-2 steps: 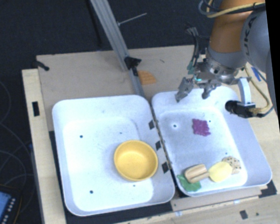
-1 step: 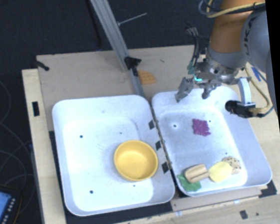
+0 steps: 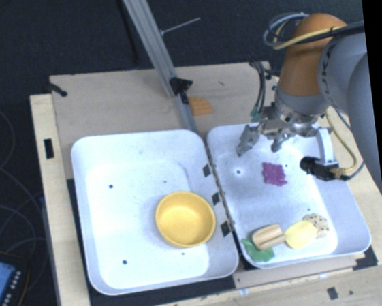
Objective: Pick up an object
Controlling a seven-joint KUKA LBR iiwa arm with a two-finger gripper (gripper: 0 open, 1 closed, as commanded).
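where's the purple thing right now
The purple thing lies flat in the right bin, in its upper middle, just below the gripper and well above the yellow piece near the bin's bottom edge.

Two white bins (image 3: 93,194), one yellow bowl (image 3: 185,219), one purple piece (image 3: 273,173), perhaps four small items (image 3: 286,235)
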